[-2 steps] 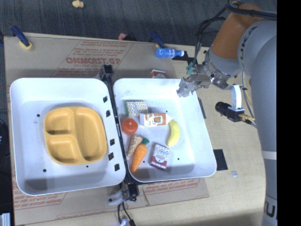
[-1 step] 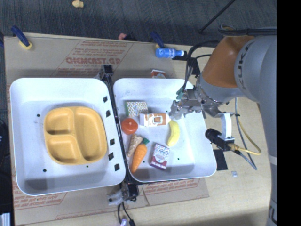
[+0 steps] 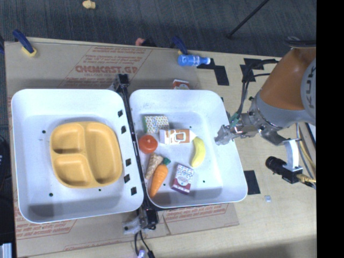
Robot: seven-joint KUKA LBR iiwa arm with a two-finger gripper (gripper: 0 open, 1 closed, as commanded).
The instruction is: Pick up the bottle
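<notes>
While the arm (image 3: 285, 90) is reaching in over the right bin's (image 3: 228, 117) edge, its end effector (image 3: 223, 135), grip state indiscernible, is hovering well apart from the blue bottle (image 3: 192, 61) lying on the worktop (image 3: 236, 219) beyond that bin.

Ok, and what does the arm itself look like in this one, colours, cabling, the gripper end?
The arm is grey with a broad orange band above the wrist. Its far end narrows into a small metallic grey gripper, with thin dark cables looping around the wrist. Part of a dark letter marking shows on the grey casing at the frame's right.
</notes>
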